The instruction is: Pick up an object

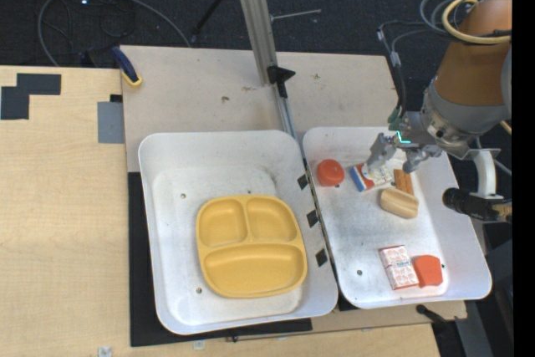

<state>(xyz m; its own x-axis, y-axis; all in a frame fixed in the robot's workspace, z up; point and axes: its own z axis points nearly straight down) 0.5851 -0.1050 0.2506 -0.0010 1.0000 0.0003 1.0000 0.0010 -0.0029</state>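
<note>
Camera view: 2 white bins (167,180) on plywood bench (201,88); cables (92,4) behind.

I see bench (201,88) carrying two white bins: left bin (163,180), right bin (355,263), touching side by side.

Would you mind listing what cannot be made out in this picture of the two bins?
- Gripper, camera view: its fingers merge with the small red, white and blue item beneath, so its state and any contact are unclear.
- That item: partly covered by the gripper, too small to identify.
- Printed box in the right bin: label too small to read.
- Arm: cut off by the right side.
</note>
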